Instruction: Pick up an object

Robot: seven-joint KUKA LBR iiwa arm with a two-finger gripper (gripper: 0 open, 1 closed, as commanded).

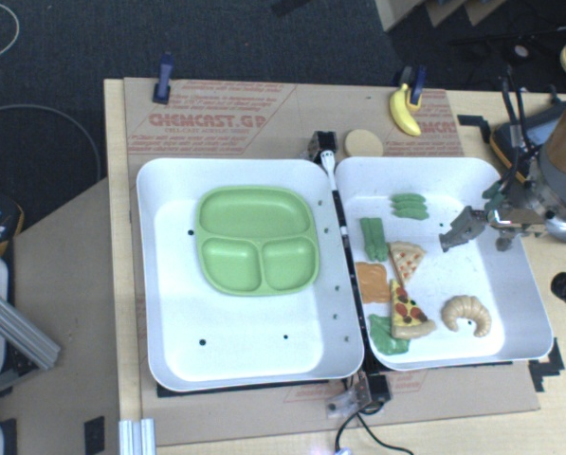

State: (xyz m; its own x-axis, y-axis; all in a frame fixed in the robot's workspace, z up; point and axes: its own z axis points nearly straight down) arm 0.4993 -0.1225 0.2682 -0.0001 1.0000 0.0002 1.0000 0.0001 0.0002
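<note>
The right bin (520, 282) holds several toy foods: a green pea pod (410, 205), a long green piece (373, 238), a pizza slice (406, 259), an orange block (372, 281), a second pizza slice (408, 313), a green leaf (387, 337) and a croissant (467, 314). My gripper (482, 235) hangs over the bin's right half, above the bare floor and up and to the right of the croissant. Its fingers (459, 229) stand apart, open, with nothing between them.
A green divided plate (259, 238) lies in the left bin (169, 282). A banana (406, 110), a round tan disc (363, 143) and a blue clamp (162, 81) sit on the board behind the bins.
</note>
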